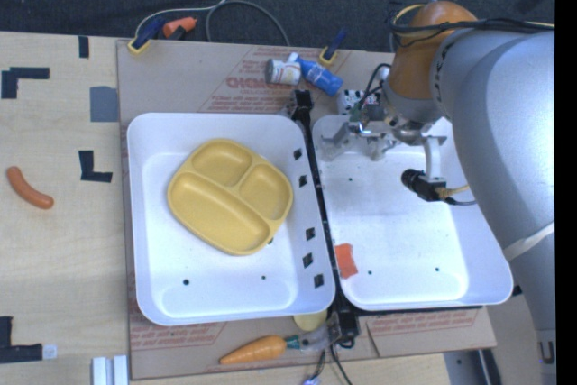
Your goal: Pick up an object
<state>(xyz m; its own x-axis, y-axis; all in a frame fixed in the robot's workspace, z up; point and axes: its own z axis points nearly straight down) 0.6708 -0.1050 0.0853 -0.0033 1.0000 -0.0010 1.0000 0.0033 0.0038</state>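
Filling the right side closest to your lens, the grey arm (505, 131) is reaching in over the bench, so start your sweep from the far left instead: an orange sausage-shaped toy (30, 188) is lying on the wooden table (54, 266), well apart from everything else. Next you are looking at the left bin (153, 284), which is holding a yellow divided plate (231, 194) lying flat near its middle. Below the bins' near edge a toy carrot (255, 349) is resting on the cardboard. Moving on, the right bin (451, 279) is carrying a small orange block (345, 261) tucked against its left wall, close to the divider. That block is sitting toward the near-left corner, while the gripper (365, 135) is hovering over the far-left part of the same bin, so any descent would need a shift toward you along that wall. Its long axis appears to be running roughly along the wall. You cannot tell from here how the gripper is set, and nothing is visibly held in it.
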